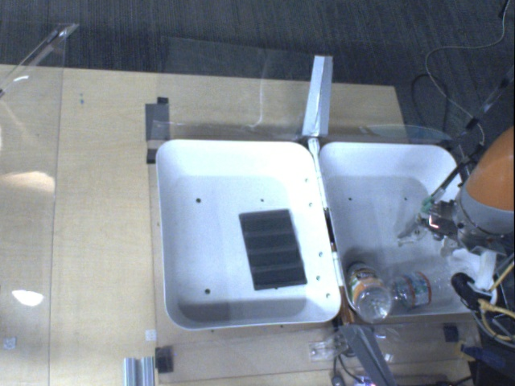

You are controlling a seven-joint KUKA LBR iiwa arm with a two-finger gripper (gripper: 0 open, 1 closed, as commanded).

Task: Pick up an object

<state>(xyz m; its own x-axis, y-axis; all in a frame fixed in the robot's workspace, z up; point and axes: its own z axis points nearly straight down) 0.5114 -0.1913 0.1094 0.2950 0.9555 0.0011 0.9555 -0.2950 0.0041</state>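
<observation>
A dark ridged rectangular block lies flat in the middle of the left bin. A clear plastic bottle lies on its side against the front wall of the right bin, with a colourful end near the divider. My gripper hangs low over the right part of the right bin, behind and to the right of the bottle and apart from it. The arm's orange band shows just above the gripper.
A metal post stands behind the seam between the two bins. Cables trail at the right edge beside the right bin. A clear plastic sheet covers the bench at the left.
</observation>
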